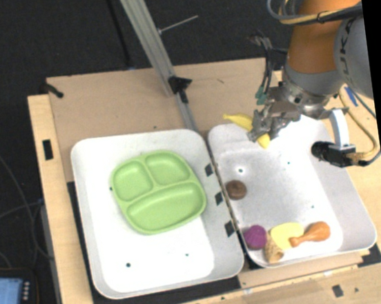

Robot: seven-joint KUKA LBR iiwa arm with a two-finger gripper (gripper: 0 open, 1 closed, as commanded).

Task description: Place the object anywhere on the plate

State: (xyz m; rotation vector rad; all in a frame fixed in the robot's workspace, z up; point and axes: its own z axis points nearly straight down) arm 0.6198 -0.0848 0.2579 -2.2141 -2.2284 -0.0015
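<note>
A green plate (157, 190) with three compartments lies in the left bin (156, 260), toward its back. My gripper (265, 128) hangs over the back left corner of the right bin (295, 182). A yellow banana (239, 120) sits between its fingers, one end sticking out to the left and the other tip showing below them. The gripper is shut on it. The banana looks lifted off the bin floor, well to the right of the plate.
On the right bin's floor sit a brown round piece (236, 189) near the left wall, and at the front a purple piece (255, 236), a pale yellow piece (286, 232) and an orange-brown one (312, 233). A metal post (151, 41) rises behind the bins.
</note>
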